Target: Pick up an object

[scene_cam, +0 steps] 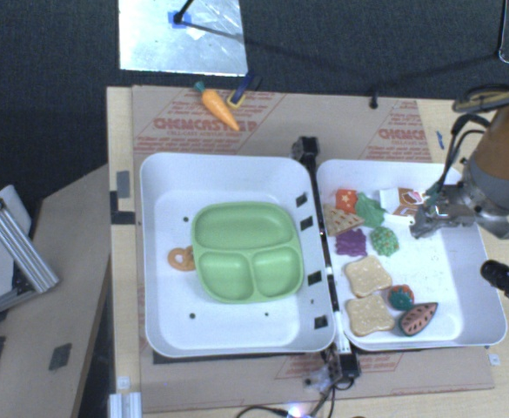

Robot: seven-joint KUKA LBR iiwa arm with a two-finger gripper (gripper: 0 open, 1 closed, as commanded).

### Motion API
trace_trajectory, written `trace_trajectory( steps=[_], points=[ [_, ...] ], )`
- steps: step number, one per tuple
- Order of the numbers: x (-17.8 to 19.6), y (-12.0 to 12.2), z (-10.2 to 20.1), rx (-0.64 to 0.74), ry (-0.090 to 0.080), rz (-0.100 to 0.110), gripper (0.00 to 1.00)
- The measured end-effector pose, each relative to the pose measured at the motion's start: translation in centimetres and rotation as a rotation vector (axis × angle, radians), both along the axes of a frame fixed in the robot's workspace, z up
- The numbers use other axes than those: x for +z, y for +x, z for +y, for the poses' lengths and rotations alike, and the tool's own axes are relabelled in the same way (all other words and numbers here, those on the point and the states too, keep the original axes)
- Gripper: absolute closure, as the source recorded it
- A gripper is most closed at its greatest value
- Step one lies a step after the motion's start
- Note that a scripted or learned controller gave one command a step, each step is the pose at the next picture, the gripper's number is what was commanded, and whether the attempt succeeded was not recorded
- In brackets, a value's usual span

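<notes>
Landmark: the green divided plate, lying in the left white bin. A small pretzel-shaped piece touches the plate's left edge. Beyond the plate, on the brown board past the bin's far rim, lies a toy carrot — the board carries red print that reads roughly "CHEMCAST", repeated toward the right.

To the plate's right, across the divider, the right white bin holds toy foods: a red block, a green leafy piece, a purple piece, a green lump, two toast slices and, and a brown leaf-shaped piece.

The gripper hangs over that bin's far right part, just right of the green lump — whether it is spread or pressed together cannot be told. A small printed card lies beside it, its writing too small to read.
</notes>
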State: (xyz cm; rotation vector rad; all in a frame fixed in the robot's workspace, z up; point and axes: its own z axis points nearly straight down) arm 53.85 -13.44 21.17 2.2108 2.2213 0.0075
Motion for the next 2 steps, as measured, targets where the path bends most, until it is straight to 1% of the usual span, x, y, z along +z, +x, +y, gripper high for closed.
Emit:
trace_trajectory(
  steps=[1, 2],
  points=[
    [1.3, 0.1, 0.0, 0.000, 0.001, 0.005, 1.00],
    [1.6, 3.3, 5.5, 0.007, 0.004, 0.005, 1.00]
  ],
)
